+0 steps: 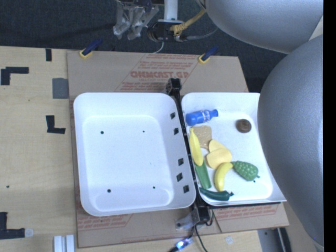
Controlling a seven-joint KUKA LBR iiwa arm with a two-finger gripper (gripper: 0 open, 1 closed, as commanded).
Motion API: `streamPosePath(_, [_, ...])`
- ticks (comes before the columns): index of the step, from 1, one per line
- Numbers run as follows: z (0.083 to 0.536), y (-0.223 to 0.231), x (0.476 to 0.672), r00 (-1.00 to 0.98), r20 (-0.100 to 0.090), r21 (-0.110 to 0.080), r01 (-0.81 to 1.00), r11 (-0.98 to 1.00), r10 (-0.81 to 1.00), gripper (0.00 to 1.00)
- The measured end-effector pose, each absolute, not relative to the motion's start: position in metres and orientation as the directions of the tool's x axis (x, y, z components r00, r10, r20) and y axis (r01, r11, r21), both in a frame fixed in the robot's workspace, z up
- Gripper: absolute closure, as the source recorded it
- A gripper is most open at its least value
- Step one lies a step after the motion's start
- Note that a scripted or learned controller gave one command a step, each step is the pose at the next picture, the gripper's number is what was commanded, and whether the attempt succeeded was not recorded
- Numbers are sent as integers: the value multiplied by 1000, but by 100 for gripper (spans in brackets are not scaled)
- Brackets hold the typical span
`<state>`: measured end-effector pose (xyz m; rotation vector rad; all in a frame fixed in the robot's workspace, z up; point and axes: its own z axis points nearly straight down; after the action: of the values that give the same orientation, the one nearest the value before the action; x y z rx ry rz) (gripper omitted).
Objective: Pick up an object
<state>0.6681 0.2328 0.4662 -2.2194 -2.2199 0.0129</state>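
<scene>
Grey arm (pixel 294 88) hides right bin's (pixel 262 193) edge; claw (pixel 131 22) blurred, grip unreadable.

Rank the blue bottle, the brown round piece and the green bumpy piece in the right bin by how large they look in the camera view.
Largest to smallest:
1. blue bottle
2. green bumpy piece, close to the bottle in apparent size, so this order is unsure
3. brown round piece, plainly the smallest
</scene>
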Motion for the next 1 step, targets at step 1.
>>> streamPosePath(1, [539,234,668,-3,2,6,1000,3,1000,100])
